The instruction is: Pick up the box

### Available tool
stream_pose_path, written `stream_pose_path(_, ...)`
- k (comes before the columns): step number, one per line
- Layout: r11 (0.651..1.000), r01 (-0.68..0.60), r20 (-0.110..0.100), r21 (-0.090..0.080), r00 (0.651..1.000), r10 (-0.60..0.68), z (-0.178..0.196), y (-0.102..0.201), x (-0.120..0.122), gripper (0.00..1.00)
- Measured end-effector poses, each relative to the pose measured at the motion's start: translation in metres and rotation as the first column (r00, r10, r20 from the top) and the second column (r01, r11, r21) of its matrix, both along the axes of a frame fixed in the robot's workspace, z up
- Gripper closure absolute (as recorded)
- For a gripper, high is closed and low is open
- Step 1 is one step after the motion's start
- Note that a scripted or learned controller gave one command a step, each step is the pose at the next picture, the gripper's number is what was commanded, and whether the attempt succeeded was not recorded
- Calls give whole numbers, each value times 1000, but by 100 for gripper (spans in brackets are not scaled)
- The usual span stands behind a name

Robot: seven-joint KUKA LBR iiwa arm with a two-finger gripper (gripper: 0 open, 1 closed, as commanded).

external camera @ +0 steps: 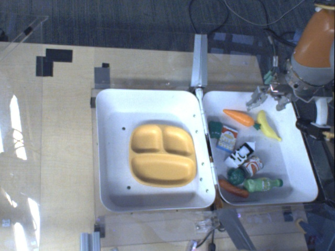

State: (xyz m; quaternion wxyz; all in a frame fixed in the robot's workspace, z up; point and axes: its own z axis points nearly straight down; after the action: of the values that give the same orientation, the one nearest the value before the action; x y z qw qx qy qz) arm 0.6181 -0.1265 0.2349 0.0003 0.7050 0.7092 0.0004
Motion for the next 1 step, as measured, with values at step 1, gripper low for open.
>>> stream_pose_path(1,997,74,6,1,997,-74,-130,12,-37,0)
